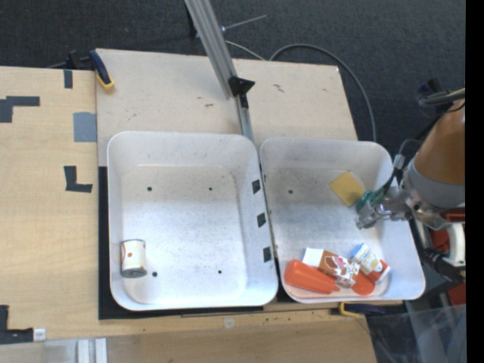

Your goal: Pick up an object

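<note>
Approach phase, I'd say: claw (368, 212) hangs at 3 o'clock in the right bin (318, 151), can't tell its opening. Next it needs lining up over the yellow sponge (346, 188), just at its 11 o'clock.

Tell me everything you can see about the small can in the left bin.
The small can is a short cylinder with a white body, a reddish-brown mark on its side and a dark base. It looks like metal or a paper-wrapped tin. It stands roughly upright on the floor of the left bin, near the front left corner, alone, close to the wall; contact cannot be told.
</note>
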Controlling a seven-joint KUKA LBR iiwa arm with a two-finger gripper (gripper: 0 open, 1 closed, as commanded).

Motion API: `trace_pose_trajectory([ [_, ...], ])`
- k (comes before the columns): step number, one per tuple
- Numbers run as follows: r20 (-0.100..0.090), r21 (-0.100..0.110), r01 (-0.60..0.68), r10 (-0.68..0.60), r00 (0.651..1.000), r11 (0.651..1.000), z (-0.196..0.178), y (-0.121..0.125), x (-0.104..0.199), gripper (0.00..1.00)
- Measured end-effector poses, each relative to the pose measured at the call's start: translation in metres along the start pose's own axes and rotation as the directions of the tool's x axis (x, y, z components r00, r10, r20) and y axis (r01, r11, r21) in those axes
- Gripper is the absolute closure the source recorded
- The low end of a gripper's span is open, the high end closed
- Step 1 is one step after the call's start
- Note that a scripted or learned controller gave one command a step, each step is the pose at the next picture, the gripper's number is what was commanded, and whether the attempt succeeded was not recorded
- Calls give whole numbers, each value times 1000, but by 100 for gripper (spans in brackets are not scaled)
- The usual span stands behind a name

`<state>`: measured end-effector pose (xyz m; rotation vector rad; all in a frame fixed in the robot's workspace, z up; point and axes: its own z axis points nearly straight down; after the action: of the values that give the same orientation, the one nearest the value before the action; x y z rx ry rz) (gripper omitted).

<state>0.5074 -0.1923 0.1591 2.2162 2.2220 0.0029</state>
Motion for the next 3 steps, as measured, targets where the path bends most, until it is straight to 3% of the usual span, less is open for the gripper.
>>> trace_pose_trajectory([
  [2, 1, -1, -1, 1, 1000, 1000, -116, 1, 1, 100],
  [3, -2, 5, 3, -3, 1000, 1000, -100, 8, 53, 100],
])
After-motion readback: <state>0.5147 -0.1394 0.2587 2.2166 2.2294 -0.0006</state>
